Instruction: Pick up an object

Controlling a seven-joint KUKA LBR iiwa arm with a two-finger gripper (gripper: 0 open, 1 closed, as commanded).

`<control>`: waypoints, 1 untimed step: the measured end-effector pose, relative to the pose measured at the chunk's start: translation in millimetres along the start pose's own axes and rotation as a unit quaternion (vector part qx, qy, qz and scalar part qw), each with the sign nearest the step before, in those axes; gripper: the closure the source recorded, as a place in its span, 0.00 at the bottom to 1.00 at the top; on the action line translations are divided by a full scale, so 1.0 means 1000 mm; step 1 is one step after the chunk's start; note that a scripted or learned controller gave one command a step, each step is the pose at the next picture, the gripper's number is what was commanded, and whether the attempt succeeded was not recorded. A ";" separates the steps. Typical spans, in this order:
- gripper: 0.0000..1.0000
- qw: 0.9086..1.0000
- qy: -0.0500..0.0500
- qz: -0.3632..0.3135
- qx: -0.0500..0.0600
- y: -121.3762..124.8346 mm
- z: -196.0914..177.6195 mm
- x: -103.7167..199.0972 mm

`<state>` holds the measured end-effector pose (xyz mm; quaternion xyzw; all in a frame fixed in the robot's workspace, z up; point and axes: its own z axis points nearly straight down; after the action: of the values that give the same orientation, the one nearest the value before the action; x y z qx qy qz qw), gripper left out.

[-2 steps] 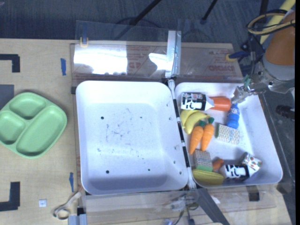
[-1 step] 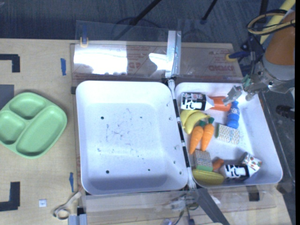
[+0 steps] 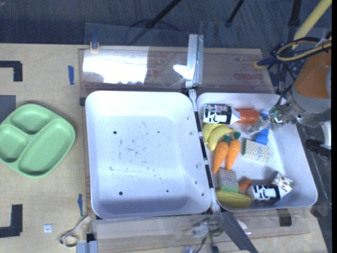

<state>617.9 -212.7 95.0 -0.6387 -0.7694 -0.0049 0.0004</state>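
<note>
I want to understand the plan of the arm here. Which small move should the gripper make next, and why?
Probably a short descent. The gripper sits at the far right of the right bin, with no object seen between its fingers. A blue-capped item lies just beside it, nearer than the carrots, so lowering toward it seems the simplest try.

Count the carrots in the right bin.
2. Both carrots lie side by side in the right bin, near its left wall, just below the bananas: one on the left, the other beside it. More could be hidden under the pile.
</note>
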 end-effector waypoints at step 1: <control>1.00 1.000 -0.002 0.002 0.001 -0.001 -0.007 -0.002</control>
<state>617.7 -215.3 102.3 -0.6400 -0.7684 -0.0026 -0.0004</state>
